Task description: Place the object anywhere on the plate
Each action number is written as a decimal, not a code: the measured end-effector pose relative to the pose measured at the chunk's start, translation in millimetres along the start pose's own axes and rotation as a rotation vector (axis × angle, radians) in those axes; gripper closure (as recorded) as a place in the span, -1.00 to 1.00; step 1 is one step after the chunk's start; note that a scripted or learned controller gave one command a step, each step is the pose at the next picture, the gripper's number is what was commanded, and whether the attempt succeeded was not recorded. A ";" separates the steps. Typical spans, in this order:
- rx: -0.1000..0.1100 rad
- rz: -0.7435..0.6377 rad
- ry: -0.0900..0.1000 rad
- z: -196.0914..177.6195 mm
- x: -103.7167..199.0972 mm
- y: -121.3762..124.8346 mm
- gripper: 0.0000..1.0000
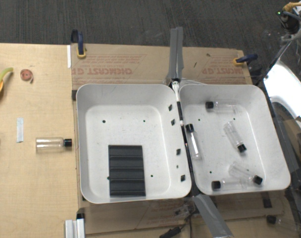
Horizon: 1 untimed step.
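**Vials unmoved, plate bare — task not started**

Vials: five clear, black-capped ones lie loose in the right bin (262, 103) — top (219, 105), centre (234, 137), left wall (192, 141), bottom edge (225, 184), bottom right corner (245, 174). A sixth (52, 143) lies on the bench, left of the bins. One dark ribbed plate (126, 171) sits in the left bin (91, 108), nothing on it. Pick and place both remain. Gripper state: cannot tell.

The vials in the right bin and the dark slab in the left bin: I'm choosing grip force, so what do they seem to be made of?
The vials look like clear plastic or glass, glossy, since the bin floor shows through them; their black caps look like matte plastic. The dark slab looks like matte black rubber or plastic, with ridges across it and no shine. The right bin and the left bin look like smooth white plastic.
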State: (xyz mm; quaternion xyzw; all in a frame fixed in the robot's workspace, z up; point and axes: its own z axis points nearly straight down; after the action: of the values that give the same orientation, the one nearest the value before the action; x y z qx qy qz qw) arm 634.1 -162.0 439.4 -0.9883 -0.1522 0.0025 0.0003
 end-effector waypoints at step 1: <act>0.001 0.105 -0.001 0.1 -41.0 50.4 -1.00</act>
State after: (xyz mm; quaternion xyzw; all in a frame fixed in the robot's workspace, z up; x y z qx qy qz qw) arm 610.1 -222.5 439.5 -0.9950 -0.1000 0.0029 0.0007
